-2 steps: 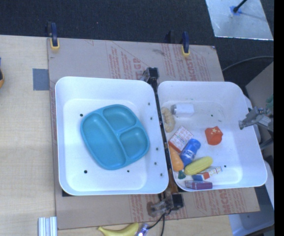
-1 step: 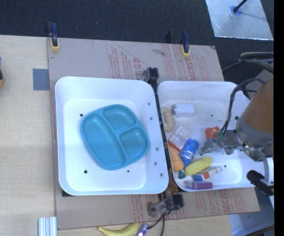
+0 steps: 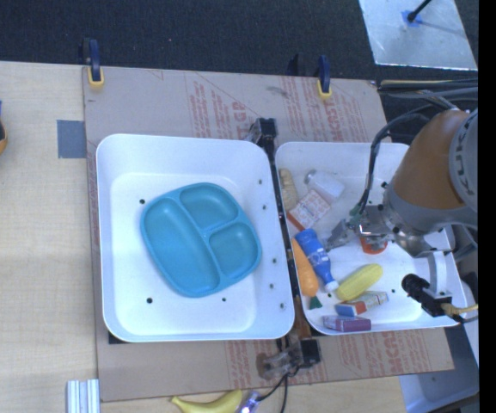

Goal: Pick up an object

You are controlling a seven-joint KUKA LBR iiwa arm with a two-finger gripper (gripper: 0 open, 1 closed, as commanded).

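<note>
Reaching in from the right, the grey arm with its orange band point(image 3: 432, 166) is hanging over the right-hand shallow white bin point(image 3: 338, 155), and its gripper point(image 3: 355, 229) is hovering low above the clutter; whether the pincer is apart or together I cannot tell, since the wrist is hiding most of it. Nothing is showing between its tips, so the step in hand is judged to be the descent onto a chosen item. Doing this well is likely calling for a straight drop onto one piece lying apart from its neighbours, rather than a wedge between two. The yellow corn-shaped toy point(image 3: 359, 280) is lying just near of the gripper, towards the near right, and is looking like the easiest candidate. The blue tube point(image 3: 314, 254) is lying just left of the gripper, touching the orange carrot-like piece point(image 3: 304, 269) beside it. A small red object point(image 3: 373, 244) is sitting just under the wrist. The light-blue divided plastic plate point(image 3: 200, 237) is resting alone in the left-hand white bin point(image 3: 110, 231), well apart from the gripper.
</note>
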